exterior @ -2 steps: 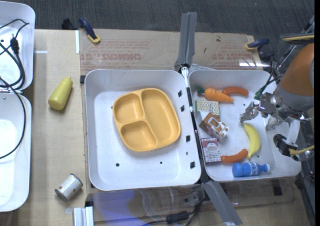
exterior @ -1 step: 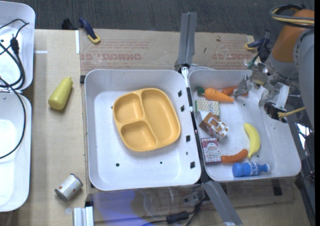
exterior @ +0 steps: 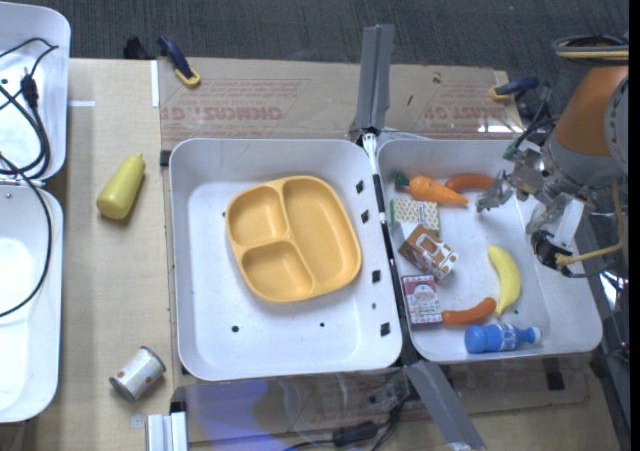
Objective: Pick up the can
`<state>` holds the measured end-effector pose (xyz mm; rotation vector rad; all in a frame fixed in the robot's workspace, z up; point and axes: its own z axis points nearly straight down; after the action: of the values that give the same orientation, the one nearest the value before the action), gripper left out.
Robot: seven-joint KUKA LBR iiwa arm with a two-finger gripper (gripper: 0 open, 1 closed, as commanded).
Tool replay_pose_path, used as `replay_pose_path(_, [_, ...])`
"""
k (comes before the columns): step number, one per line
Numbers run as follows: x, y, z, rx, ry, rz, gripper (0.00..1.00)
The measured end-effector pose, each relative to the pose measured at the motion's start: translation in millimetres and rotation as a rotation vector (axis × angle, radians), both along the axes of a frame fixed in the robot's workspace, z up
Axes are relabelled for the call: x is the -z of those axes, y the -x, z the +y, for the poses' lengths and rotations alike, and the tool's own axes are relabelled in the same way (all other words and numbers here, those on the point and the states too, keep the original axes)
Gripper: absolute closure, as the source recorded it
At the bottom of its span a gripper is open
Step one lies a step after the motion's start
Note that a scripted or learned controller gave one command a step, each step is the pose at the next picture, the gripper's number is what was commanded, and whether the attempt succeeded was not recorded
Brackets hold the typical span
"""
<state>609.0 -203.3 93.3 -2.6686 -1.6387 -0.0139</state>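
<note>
Can (exterior: 137, 373) lies tipped on the bench's lower left corner, outside both bins, well apart from the gripper (exterior: 497, 195), whose state I cannot tell, above the right bin (exterior: 590, 324).

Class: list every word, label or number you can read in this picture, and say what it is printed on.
Red lettering on the cardboard sheet: upside down and blurred, not readable.
Small boxes in the right bin: print too small.
Can label: too small.
Blue bottle label: too small.
</note>
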Motion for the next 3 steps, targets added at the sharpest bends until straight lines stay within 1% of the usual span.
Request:
replay_pose_path(1, [4, 45, 86, 0.205, 0.012, 0.011, 0.00])
replay_pose_path(2, [4, 71, 38, 0.211, 0.012, 0.010, 0.00])
replay_pose_path(3, [4, -12, 9, 0.239, 0.013, 0.009, 0.00])
